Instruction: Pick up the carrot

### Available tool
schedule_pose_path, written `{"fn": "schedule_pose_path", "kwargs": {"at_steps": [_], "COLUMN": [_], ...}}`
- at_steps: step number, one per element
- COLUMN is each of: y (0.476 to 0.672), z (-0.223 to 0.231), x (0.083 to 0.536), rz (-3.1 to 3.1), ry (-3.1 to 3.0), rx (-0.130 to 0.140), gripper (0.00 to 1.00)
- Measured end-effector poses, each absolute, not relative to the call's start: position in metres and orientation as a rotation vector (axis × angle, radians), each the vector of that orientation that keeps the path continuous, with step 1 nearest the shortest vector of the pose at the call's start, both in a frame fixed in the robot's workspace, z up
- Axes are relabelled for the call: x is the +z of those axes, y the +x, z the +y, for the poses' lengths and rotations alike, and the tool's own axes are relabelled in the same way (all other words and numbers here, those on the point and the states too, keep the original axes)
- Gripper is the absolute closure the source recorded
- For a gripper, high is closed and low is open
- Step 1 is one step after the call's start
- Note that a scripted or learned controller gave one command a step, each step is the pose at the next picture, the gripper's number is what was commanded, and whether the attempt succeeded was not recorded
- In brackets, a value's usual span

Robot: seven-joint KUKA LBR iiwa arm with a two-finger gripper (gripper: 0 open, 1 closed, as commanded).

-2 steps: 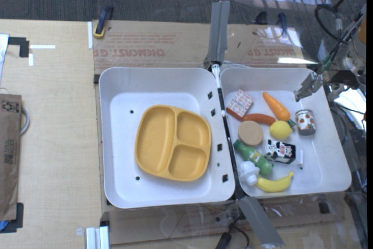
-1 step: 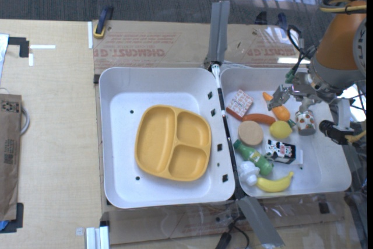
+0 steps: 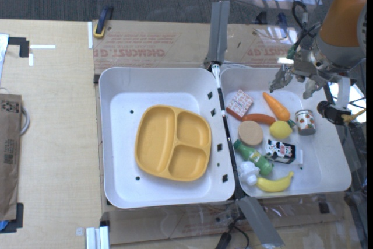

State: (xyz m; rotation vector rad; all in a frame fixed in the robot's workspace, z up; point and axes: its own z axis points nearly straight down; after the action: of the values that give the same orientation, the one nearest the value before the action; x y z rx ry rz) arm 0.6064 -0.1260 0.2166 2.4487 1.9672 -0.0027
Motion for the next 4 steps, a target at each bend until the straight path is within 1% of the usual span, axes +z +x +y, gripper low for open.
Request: {"fn": "schedule_pose_path", "kwargs": {"at_steps": [1,2,3,4], "y": [0.634,0.634,0.634,0.652], "z": [-0.156,-0.156,-0.157,-0.214], "x": [0.093,0.093,0.103,0.093], "rz": [1.870,1.870,1.872,1.653], "ry": [2.522,2.523,2.520,2.685], "rx": [-0.001,-0.002,-0.004,-0.013], "gripper": [0.00,0.00,1.00,1.00]}}
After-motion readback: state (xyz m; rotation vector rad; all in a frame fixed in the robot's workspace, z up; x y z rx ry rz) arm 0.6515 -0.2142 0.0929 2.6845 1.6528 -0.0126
